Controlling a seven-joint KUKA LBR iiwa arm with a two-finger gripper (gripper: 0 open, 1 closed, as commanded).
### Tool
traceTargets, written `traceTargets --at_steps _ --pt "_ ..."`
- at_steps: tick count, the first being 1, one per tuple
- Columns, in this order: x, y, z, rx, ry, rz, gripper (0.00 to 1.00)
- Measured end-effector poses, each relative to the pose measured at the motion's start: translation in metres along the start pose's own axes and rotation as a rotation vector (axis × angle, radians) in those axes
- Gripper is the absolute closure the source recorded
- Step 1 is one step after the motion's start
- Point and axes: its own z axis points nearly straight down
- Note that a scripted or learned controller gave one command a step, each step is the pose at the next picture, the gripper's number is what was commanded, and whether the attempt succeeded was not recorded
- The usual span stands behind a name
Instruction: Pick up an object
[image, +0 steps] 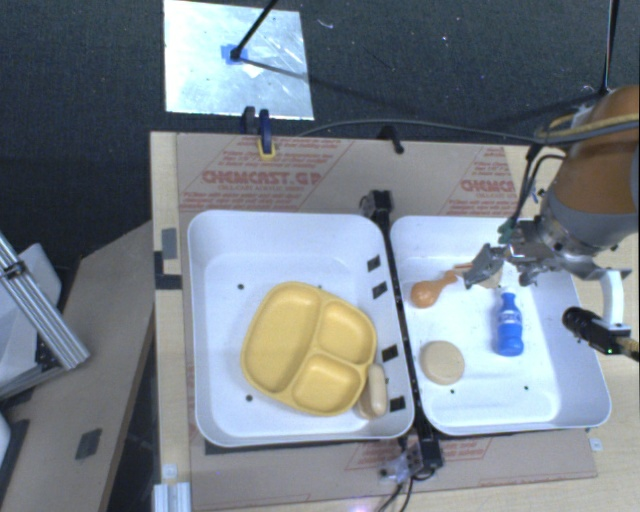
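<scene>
My gripper (505, 274) hangs over the back of the right bin (570, 405), fingers spread open with nothing between them. Just below it lies a blue bottle (509, 324), cap pointing toward the gripper. An orange spoon-shaped object (432, 291) lies to the gripper's left, its handle end close to the left finger. A tan round disc (442, 361) rests nearer the front of that bin. In the left bin (215, 300) there is a yellow divided plate (305, 346) with a beige roll-shaped piece (375, 390) against its front right edge.
The bins meet at a black-clipped divider (393, 320). The arm's grey and orange body (595, 180) overhangs the right bin's back right corner. A cable (420, 125) crosses the bench behind the bins, and a metal frame (35, 310) stands at far left.
</scene>
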Motion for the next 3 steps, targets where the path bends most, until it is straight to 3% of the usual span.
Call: traceTargets --at_steps 1,3 --pt "0.0 0.002 -0.007 -0.013 -0.001 -0.002 0.0" --pt "-0.005 0.019 0.096 -0.009 -0.001 -0.001 0.0"
